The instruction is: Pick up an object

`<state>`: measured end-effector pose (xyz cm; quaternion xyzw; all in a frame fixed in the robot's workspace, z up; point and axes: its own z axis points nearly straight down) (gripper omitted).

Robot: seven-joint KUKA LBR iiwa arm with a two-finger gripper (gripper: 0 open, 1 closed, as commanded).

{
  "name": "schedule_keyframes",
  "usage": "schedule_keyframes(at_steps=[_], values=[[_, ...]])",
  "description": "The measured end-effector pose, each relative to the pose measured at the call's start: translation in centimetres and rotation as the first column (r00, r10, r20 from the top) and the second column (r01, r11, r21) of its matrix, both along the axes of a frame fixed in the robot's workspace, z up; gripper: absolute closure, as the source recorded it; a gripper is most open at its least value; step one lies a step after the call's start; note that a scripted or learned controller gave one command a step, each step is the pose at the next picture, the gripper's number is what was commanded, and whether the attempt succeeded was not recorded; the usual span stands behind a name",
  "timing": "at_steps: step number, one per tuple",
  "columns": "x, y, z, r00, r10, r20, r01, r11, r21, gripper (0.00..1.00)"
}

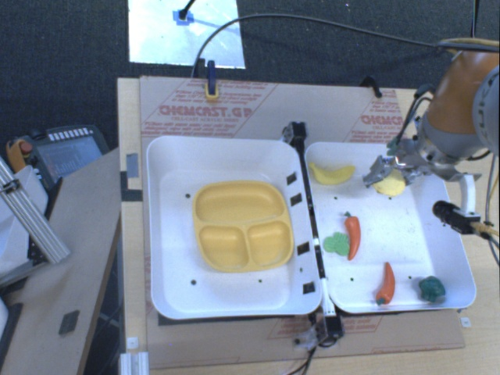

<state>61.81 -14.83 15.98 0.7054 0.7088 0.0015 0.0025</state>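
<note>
My gripper (392,172) hangs over the back of the right bin (406,301), its fingers spread apart. A small yellow lemon-like piece (391,186) lies on the bin floor right below and between them, partly hidden by the gripper. To its left lies a yellow banana (331,174). A red chili (353,236) and a green leafy piece (337,245) lie side by side mid-bin. An orange carrot (385,283) and a dark green broccoli (431,289) rest near the front edge.
The left bin (168,233) holds a yellow divided plate (241,225). A black divider (308,225) runs between the two bins. The arm's grey body with the orange band (461,92) looms over the right bin's back right corner.
</note>
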Motion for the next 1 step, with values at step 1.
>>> schedule_keyframes(at_steps=[1], values=[[0.14, -0.02, 4.94, 1.0, 0.001, 0.0, -0.001, 1.0, 0.0, 1.0]])
